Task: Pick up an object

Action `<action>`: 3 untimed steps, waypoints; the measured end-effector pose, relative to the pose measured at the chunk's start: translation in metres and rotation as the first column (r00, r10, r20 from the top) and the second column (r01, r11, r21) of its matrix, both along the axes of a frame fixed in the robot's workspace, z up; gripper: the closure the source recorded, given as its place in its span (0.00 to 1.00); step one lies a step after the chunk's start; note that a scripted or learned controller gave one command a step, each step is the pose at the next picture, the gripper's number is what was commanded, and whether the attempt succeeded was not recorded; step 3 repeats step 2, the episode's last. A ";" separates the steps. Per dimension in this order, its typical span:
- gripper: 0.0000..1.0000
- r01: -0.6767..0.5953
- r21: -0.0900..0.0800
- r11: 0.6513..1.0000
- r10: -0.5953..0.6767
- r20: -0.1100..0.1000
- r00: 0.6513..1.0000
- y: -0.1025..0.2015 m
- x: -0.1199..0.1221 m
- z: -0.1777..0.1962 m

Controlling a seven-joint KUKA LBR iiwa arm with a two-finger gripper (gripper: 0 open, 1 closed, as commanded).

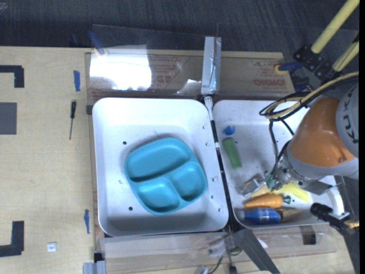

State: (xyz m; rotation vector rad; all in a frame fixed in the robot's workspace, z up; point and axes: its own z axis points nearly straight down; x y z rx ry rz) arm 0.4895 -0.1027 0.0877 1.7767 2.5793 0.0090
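Observation:
The grey arm with its orange band [319,133] reaches over the right bin [251,116]. My gripper [274,181] is low in that bin, mostly hidden under the wrist. It sits just above a cluster of small items at the bin's front: an orange carrot-shaped piece [263,200], a blue cylinder [261,215], a yellow piece [296,194] and a small metallic item [252,184]. A green stick [231,152] and a small blue cap [228,131] lie farther back on the bin's left side, apart from the gripper.
The left bin [108,153] holds a blue divided tray [165,174]. A clear plastic sheet and a metal divider post [210,64] stand behind the bins. Black and yellow cables [285,110] loop over the right bin's back right.

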 end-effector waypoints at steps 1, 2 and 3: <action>1.00 0.002 0.001 1.000 -0.002 0.001 1.000 0.000 0.001 0.008; 1.00 0.209 0.002 0.978 -0.209 -0.011 0.978 0.056 0.021 0.096; 1.00 0.209 0.002 0.978 -0.209 -0.011 0.978 0.056 0.021 0.096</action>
